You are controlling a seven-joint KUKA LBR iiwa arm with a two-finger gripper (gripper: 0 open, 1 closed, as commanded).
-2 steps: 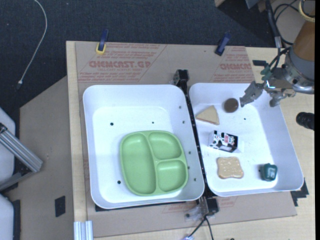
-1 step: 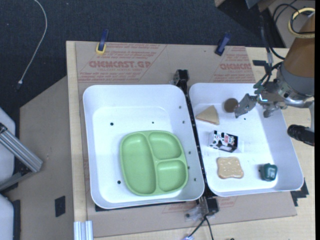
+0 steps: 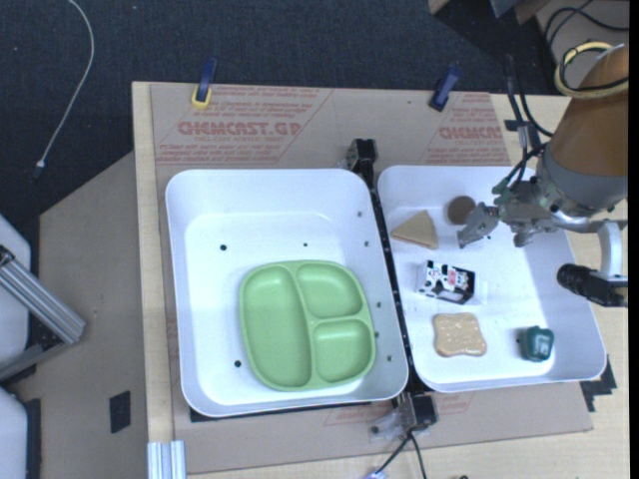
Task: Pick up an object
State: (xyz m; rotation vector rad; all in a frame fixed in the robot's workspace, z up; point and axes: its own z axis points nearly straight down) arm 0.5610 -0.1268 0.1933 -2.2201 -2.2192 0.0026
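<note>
The tool hangs over the right bin, apparently unladen; whether it is released or clenched I cannot tell. This looks like the approach step. A brown round piece sits just beside its tip, so the next move likely calls for descending onto it.

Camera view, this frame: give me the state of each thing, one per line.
Green divided plate: flat in left bin.
Tan wedge: lying in right bin.
Brown round piece: beside gripper.
Black-and-white item: lying mid-bin.
Toast slice: flat.
Teal object: near bin's corner.
</note>
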